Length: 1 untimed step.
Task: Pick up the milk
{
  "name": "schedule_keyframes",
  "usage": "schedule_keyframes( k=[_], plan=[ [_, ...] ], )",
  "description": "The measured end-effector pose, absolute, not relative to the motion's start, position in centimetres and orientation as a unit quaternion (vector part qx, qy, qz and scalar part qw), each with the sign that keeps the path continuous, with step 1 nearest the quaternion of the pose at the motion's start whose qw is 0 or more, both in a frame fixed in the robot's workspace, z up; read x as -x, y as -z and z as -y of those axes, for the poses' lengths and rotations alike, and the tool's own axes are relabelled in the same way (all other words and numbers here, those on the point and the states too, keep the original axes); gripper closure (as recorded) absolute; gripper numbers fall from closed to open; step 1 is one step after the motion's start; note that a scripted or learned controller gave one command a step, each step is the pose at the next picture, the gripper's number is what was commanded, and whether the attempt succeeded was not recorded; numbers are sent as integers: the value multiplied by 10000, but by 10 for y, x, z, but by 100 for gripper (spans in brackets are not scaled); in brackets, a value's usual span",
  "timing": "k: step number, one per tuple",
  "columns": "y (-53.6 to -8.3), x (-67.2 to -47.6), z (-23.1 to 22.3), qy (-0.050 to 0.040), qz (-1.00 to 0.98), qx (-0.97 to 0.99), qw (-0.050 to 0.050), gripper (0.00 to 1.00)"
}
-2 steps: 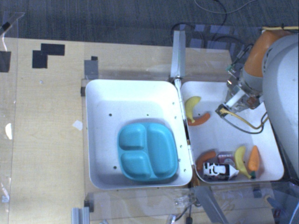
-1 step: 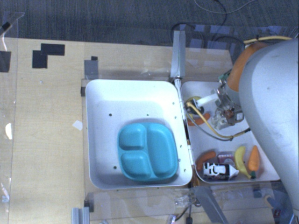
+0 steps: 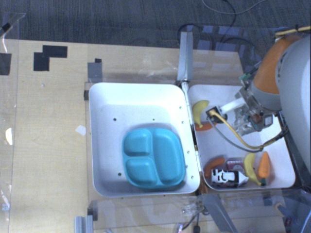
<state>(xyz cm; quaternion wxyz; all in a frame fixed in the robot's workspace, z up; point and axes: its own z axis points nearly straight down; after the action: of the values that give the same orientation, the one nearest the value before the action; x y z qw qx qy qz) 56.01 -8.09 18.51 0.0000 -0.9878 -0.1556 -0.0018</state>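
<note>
In the camera view, the gripper (image 3: 250, 118) is seen above the right bin (image 3: 286, 181); whether it is open or closed cannot be told. The milk carton (image 3: 228, 177) lies below it and slightly left, at the bin's near edge, wedged between a tomato (image 3: 213, 162) and a banana (image 3: 250, 165). A failed grasp could be caused by this crowding, with a neighbour pinched or the carton nudged aside.

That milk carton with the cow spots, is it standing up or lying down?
Lying down. The milk carton rests on its side along the near wall of the right bin, its long spotted face upward, beside a banana.

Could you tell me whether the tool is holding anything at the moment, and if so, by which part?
Nothing is seen held. The tool hangs over the right bin, apart from the milk carton lying at the bin's near edge.
</note>
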Motion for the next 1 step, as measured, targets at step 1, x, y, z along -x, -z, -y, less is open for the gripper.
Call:
schedule_keyframes(
  k=[1],
  plan=[
    [-202, -508, 122, 14, 1588, 9873, 0, 100]
  ],
)
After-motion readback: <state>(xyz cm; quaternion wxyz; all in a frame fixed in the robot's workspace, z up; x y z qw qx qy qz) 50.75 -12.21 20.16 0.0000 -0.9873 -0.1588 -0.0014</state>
